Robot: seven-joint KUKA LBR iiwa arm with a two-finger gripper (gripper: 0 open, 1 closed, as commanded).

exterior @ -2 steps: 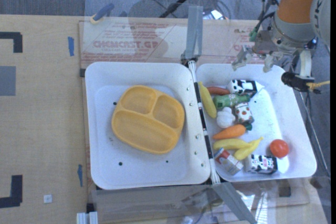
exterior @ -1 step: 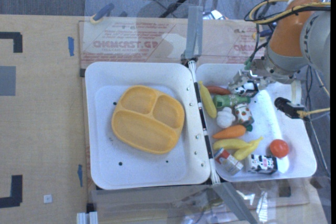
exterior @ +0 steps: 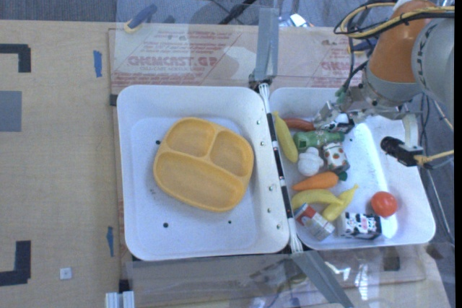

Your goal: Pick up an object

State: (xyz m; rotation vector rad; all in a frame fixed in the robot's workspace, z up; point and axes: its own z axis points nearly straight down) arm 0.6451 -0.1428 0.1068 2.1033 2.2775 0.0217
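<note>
1. In the right bin (exterior: pixel 415 223), toys lie heaped: a yellow banana (exterior: pixel 286 138), a white egg (exterior: pixel 310 164), a carrot (exterior: pixel 315 182), a red tomato (exterior: pixel 384 203) and a cow-patterned carton (exterior: pixel 360 226).
2. The left bin (exterior: pixel 137 177) bears an orange divided plate (exterior: pixel 203 163).
3. The gripper (exterior: pixel 338 114) sits low at the heap's far end, near a black-and-white toy (exterior: pixel 329 138).
4. Judgement: descend squarely on one isolated item; the tomato, standing apart, offers the cleanest grasp.
5. Jaws: spacing and contact cannot be told; nothing visibly held.

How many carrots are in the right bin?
2: one carrot lies near the far rim, the other carrot mid-bin beside the white egg. Clutter may hide more.
</note>
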